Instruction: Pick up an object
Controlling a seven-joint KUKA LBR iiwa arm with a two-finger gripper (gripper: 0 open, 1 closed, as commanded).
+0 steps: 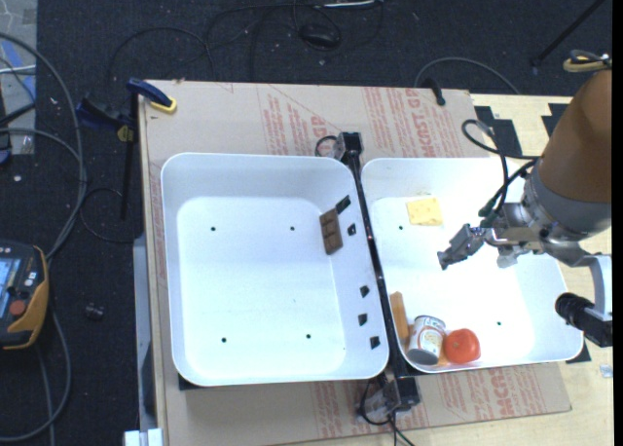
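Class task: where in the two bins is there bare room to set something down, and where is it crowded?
Left bin: bare floor left of the brown bar. Right bin: crowded front corner with can, tomato, carrot; bare between them and the cheese.

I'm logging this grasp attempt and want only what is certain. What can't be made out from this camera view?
- Gripper: small and dark, seen at a slant; open or shut is unclear, as is its height above the right bin.
- Can: label too small to read.
- Brown stick: its lower end is hidden behind the can.
- Arm: cut off by the right edge.
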